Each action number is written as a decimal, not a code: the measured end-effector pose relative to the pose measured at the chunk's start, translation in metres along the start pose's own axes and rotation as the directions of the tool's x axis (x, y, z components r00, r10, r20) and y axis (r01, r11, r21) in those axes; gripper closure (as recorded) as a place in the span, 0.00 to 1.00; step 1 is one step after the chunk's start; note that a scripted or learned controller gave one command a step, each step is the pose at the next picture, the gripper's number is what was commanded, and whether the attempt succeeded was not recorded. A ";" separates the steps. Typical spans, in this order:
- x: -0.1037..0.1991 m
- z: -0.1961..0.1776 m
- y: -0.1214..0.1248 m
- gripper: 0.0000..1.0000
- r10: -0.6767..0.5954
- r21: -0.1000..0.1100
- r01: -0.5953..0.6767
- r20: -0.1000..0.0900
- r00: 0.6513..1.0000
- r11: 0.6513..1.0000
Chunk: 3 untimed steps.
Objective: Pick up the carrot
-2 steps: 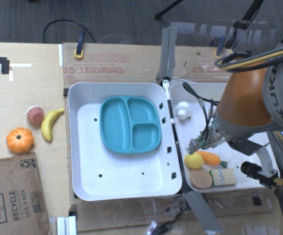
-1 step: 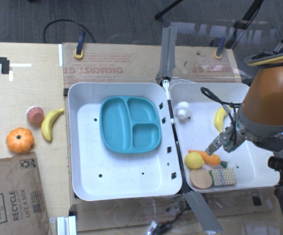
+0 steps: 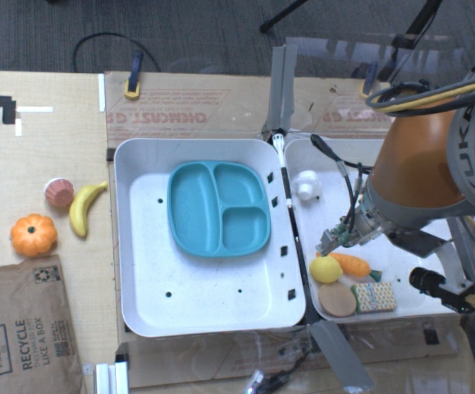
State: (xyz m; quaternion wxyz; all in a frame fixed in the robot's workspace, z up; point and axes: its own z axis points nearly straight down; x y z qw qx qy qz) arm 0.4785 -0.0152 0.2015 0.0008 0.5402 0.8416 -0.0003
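Note:
The orange carrot (image 3: 353, 264) lies in the right bin (image 3: 304, 158), near its front, with its green end pointing right. A yellow lemon (image 3: 326, 269) touches its left end. My gripper (image 3: 336, 238) hangs just above and to the left of the carrot, at the end of the arm that comes in from the right. Nothing shows between its fingers, and the carrot rests on the bin floor.
In front of the carrot lie a tan round cookie (image 3: 337, 300) and a green-edged sponge (image 3: 374, 297). A white object (image 3: 307, 186) sits at the back of the right bin. The left bin (image 3: 139, 245) holds a blue divided plate (image 3: 219, 207). A banana (image 3: 84, 207), pumpkin (image 3: 34, 235) and pink cup (image 3: 58, 193) sit on the bench at the left.

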 end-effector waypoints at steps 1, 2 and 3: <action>-0.058 0.001 -0.027 1.00 0.104 0.002 -0.104 0.000 0.995 0.995; -0.058 0.001 -0.027 0.00 0.103 0.002 -0.103 0.000 0.995 0.995; -0.086 0.110 -0.041 0.00 0.111 0.001 -0.111 0.000 0.994 0.994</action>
